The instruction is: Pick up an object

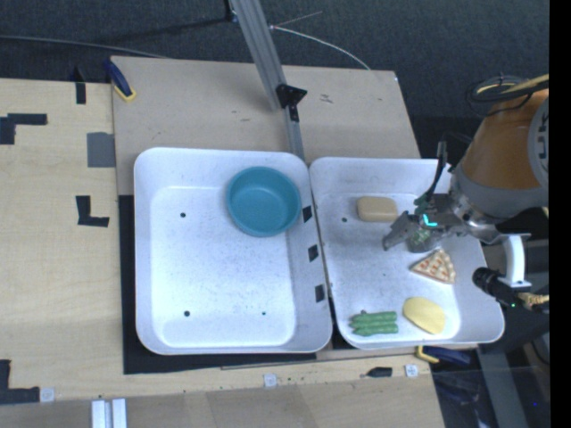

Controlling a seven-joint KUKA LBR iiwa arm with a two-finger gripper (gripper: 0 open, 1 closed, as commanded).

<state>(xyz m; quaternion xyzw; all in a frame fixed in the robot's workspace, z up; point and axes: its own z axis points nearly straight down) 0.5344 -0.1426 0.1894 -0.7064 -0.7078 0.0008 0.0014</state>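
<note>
My gripper (401, 236) hangs over the right bin (357, 266), its dark fingers pointing left and down, with nothing seen between them. A tan bread roll (376, 209) lies just up and left of it. A pizza slice (434, 266) lies just below and to the right of the fingers. A yellow lemon-shaped piece (424, 315) sits near the bin's front right corner, and green beans (373, 323) lie at its front edge.
The left bin (178, 275) holds a blue bowl (263, 201) at its back right. A grey metal pole (268, 56) slants down to the bins' shared back edge. The arm's orange band (508, 154) stands at the right.
</note>
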